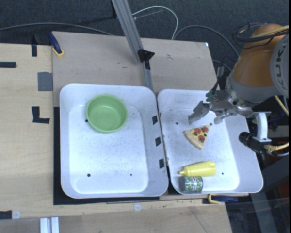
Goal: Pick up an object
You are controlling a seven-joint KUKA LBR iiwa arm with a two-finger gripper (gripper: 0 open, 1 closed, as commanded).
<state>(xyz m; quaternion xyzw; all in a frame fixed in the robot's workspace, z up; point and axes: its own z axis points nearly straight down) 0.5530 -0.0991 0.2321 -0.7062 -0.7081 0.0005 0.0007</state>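
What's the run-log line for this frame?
phase: approach | gripper: open, nothing held, above pizza slice | right bin: pizza slice, yellow bottle, can | left bin: green bowl

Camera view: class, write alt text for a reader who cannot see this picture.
A grey and orange robot arm reaches from the right, its claw open just above a pizza slice in the right white bin. A yellow bottle and a small can lie near that bin's front; the left bin holds a green bowl.

even overhead light, soft shadows, slight blur
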